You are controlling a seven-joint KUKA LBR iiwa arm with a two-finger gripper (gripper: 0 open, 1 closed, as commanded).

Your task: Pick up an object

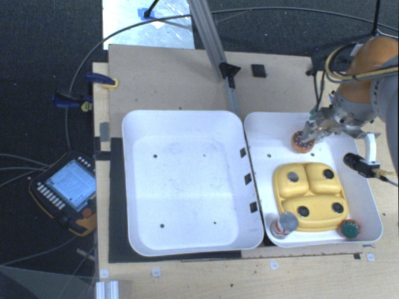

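My gripper (310, 134) reaches down into the far part of the right bin (268, 143). Its tip is right at a small round brown object (302, 144), which lies on the bin floor and is partly hidden by it. A large yellow moulded piece (310, 195) with four hollows lies in the middle of the same bin. At the bin's near edge sit a small grey and red object (284, 223) and a small green ball (349, 229).
The left bin (181, 185) stands beside the right one, with black clips (247, 179) along the shared wall. A slanted grey pole (209, 30) crosses the back of the bench. A handheld pendant (67, 189) lies on the floor at left.
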